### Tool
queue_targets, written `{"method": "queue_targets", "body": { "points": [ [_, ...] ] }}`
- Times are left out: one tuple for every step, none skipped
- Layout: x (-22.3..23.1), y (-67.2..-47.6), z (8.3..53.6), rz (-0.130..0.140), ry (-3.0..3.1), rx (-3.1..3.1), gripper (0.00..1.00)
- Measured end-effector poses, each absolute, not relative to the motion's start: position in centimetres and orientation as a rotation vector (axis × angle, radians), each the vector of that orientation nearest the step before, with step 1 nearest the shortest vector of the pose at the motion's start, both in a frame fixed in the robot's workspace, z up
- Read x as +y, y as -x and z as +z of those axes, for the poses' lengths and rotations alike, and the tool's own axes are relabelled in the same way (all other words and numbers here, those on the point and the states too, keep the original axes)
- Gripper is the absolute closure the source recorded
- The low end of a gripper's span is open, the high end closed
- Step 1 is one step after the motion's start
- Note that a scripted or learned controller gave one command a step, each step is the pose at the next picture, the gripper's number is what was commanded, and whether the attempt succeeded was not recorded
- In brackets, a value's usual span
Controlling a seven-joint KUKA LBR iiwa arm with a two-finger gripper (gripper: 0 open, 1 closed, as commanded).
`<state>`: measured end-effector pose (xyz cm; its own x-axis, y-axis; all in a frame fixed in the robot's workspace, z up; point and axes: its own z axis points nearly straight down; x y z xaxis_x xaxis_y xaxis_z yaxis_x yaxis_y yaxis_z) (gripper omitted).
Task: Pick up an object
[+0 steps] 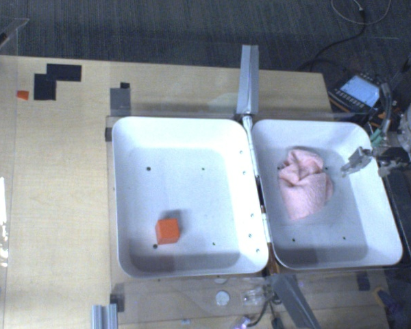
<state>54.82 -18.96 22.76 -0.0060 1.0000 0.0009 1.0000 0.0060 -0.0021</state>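
Pincer (357,160) metallic, above right bin (380,252); crumpled pink cloth (305,181), orange cube (168,231)

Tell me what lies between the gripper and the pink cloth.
Bare white floor of the right bin separates the gripper from the pink cloth, seen in the camera view.

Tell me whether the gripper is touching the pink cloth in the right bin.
Apart. The camera view shows the gripper over the right side of the right bin, with bare white bin floor between it and the pink cloth.
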Motion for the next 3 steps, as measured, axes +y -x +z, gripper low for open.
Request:
{"method": "queue_targets", "body": {
  "points": [
    [-19.8, -54.3, 9.7, -0.006, 2.171, -2.278, 0.0],
    [-16.3, -58.9, 9.1, -0.011, 1.985, -2.452, 0.0],
    [-11.3, -60.9, 9.1, -0.008, 1.717, -2.65, 0.0]
  ]
}}
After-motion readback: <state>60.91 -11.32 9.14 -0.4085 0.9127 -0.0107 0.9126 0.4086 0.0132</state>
